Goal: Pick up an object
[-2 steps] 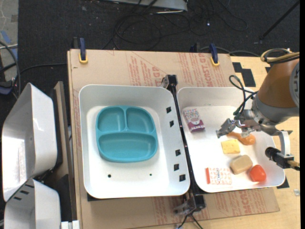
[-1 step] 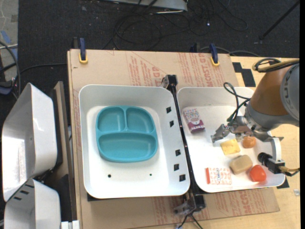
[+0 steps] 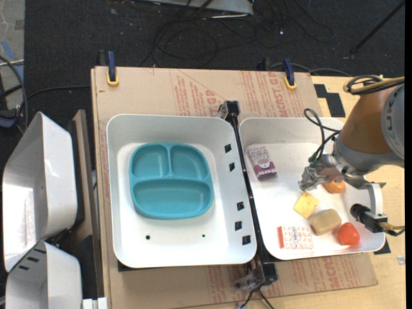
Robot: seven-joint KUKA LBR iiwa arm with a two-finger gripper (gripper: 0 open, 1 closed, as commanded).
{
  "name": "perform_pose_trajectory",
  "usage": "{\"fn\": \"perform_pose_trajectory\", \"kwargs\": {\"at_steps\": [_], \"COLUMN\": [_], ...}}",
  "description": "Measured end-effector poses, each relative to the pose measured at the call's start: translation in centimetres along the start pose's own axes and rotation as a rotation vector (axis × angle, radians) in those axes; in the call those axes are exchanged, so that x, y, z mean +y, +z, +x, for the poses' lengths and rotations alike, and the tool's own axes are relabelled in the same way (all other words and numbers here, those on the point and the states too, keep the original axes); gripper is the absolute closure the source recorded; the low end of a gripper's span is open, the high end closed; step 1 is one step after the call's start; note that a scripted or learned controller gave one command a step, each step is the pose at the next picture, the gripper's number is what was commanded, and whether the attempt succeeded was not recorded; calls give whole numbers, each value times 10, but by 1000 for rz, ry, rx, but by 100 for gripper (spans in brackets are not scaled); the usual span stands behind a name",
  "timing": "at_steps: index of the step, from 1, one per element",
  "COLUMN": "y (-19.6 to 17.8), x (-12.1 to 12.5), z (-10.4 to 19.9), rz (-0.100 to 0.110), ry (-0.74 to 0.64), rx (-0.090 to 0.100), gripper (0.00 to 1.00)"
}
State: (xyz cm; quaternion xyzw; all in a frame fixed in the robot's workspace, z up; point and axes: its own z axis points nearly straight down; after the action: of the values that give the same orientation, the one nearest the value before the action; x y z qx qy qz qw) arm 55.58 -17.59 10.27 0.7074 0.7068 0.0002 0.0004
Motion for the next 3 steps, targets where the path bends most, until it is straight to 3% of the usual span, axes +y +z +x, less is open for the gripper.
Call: {"fn": "perform_pose_trajectory", "kwargs": {"at_steps": [2, 3], "y": [-94, -153], "x": [3, -1], "z": [-15, -8], "rz": [-5, -5], "ry": [1, -4], "rx": [-2, -2], "gripper": [100, 100]}}
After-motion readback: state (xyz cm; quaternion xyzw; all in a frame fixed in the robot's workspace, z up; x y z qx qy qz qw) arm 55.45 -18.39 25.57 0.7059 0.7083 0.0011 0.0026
